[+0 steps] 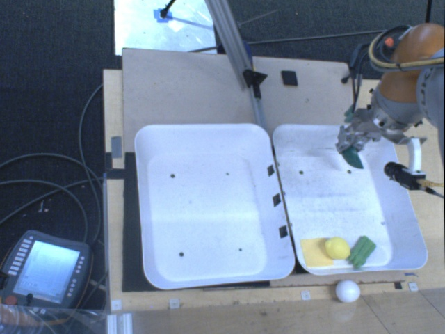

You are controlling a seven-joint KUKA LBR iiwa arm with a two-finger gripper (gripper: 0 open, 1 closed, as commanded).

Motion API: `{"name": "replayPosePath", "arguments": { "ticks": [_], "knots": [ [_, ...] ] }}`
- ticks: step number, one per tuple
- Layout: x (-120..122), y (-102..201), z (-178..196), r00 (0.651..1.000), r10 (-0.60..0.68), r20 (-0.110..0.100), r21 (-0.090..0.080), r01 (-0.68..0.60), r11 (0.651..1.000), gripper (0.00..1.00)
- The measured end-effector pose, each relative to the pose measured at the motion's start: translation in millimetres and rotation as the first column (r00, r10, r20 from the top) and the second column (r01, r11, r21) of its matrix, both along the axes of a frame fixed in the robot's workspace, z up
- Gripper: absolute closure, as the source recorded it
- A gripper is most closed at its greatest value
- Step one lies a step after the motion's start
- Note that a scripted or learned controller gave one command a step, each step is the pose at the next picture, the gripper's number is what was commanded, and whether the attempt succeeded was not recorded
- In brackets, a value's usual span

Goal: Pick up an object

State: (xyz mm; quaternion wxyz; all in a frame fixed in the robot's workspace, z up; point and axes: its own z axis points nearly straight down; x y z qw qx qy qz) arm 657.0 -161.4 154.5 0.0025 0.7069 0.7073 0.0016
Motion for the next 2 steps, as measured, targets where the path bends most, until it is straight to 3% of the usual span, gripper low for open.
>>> {"name": "replayPosePath", "arguments": {
  "ticks": [1, 2],
  "knots": [
    [-2.9, -3.9, 62.4, 1.0, 0.0, 0.001, 0.0, 0.0, 1.0, 1.0],
    [-2.3, -3.9, 81.2, 1.0, 0.0, -0.003, 0.001, 0.0, 1.0, 1.0]
  ]
}}
